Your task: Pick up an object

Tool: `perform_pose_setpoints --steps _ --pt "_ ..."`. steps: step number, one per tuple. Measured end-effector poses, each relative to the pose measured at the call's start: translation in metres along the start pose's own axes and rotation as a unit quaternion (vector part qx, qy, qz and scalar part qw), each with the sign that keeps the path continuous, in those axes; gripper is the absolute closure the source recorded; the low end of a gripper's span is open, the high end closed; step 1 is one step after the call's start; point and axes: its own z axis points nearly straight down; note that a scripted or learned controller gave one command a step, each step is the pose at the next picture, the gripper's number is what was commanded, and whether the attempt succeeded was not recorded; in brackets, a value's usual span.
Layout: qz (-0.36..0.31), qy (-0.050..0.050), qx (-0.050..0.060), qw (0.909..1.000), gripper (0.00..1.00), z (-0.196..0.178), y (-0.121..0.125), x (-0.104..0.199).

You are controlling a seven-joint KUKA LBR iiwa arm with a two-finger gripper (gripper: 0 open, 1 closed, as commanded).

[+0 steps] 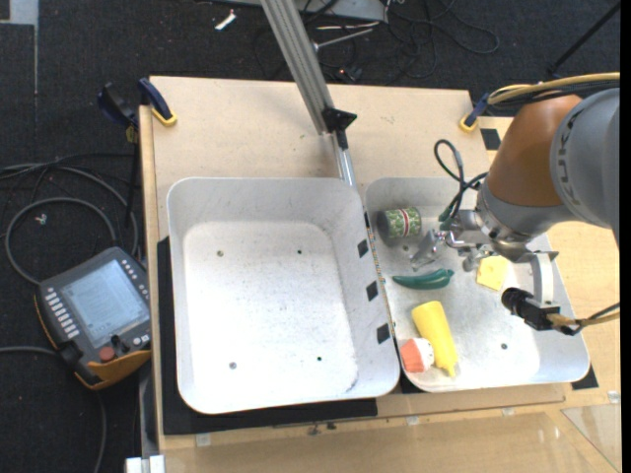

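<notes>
The right bin holds a green patterned can lying on its side and a dark green curved pod. It also holds a yellow bottle with a red and white cap and a pale yellow block. My gripper hangs low over this bin, just below the can and just above the pod, between can and block. The grey and orange arm covers the bin's upper right part. Nothing is visibly held.
The left bin sits beside the right one, sharing a raised middle edge. A slanted aluminium strut ends near the bins' top junction. Cables and a black plug trail off the wrist. A teach pendant lies off the bench at left.
</notes>
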Motion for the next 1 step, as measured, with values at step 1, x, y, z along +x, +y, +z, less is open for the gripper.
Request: perform_pose_setpoints --steps 1 --pt "-0.001 0.000 -0.002 1.0000 0.00 0.0395 0.0004 0.0006"
